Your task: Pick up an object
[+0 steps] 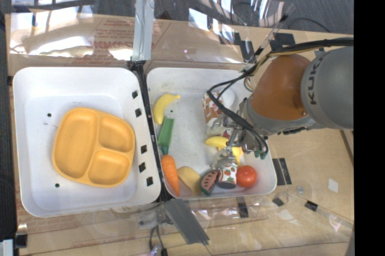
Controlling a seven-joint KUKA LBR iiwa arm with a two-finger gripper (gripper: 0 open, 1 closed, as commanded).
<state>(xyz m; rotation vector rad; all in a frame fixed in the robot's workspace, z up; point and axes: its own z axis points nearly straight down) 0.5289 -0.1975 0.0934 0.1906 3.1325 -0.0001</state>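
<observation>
So the pile of toy food sits in the right-hand shallow white bin (180, 77), mostly crowded toward its near edge. Along that edge: an orange plastic carrot (170, 174), a pale yellow wedge-shaped block (189, 178), a watermelon slice toy (209, 182), a small printed can (228, 175) and a round red tomato (246, 176), all packed close. Further back lies a yellow plastic banana (164, 106) with a green stick-shaped piece (165, 134) just below it, plus a second small yellow banana-like piece (216, 142) and a printed carton (212, 109) beside the arm.

The grey-and-orange arm's gripper (227, 155) hangs low over the cluster, right above the can; cables and wrist hide the fingers, so can't tell how wide they are or whether they've got anything.

The left white bin (36, 83) holds a yellow three-compartment tray (93, 146).
</observation>
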